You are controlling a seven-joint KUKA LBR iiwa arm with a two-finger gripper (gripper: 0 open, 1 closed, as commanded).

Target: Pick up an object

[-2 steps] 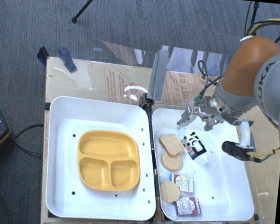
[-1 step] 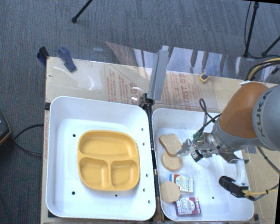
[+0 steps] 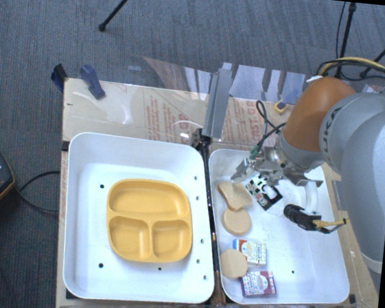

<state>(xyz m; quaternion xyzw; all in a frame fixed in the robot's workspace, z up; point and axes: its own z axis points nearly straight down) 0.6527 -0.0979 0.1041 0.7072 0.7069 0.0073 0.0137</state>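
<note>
Lying just left of the gripper (image 3: pixel 264 181), the oblong biscuit (image 3: pixel 233 194) runs far-left to near-right; finger state we cannot tell.

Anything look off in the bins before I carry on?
Nothing stands out. The yellow tray lies flat in the left bin. Cookies and packets lie loose in the right bin, unspilled.

Grey carpet floor (image 3: pixel 192 32); black stand legs (image 3: pixel 121 7); cardboard-topped bench (image 3: pixel 149 110)
</note>
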